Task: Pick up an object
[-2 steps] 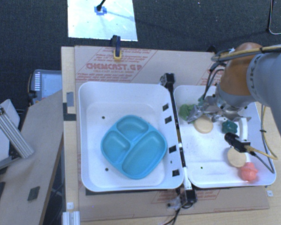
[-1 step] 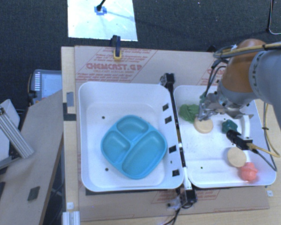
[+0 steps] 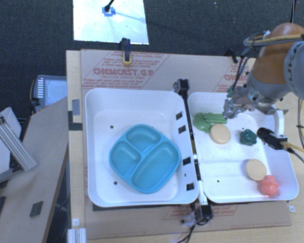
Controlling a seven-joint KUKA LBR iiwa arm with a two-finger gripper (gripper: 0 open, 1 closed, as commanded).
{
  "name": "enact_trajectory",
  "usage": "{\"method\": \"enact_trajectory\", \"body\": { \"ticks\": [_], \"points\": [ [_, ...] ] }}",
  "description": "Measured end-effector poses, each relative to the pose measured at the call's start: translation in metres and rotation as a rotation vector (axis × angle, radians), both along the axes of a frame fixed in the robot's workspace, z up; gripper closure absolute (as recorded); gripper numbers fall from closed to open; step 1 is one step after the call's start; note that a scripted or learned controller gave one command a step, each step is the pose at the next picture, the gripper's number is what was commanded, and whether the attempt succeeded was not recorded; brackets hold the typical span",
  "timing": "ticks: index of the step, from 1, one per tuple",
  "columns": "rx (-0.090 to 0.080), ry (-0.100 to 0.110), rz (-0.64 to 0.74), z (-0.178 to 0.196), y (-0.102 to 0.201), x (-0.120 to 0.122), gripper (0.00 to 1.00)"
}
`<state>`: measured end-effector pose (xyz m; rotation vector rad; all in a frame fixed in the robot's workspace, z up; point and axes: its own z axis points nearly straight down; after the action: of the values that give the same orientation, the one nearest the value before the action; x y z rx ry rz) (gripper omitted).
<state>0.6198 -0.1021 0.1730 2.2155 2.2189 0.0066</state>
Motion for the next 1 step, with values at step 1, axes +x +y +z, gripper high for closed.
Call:
{"method": "enact_trajectory", "body": {
  "ticks": [1],
  "points": [
    [0.000,0.002,0.002,0.0339,-0.0002,0.0015,1.00]
  ]
}}
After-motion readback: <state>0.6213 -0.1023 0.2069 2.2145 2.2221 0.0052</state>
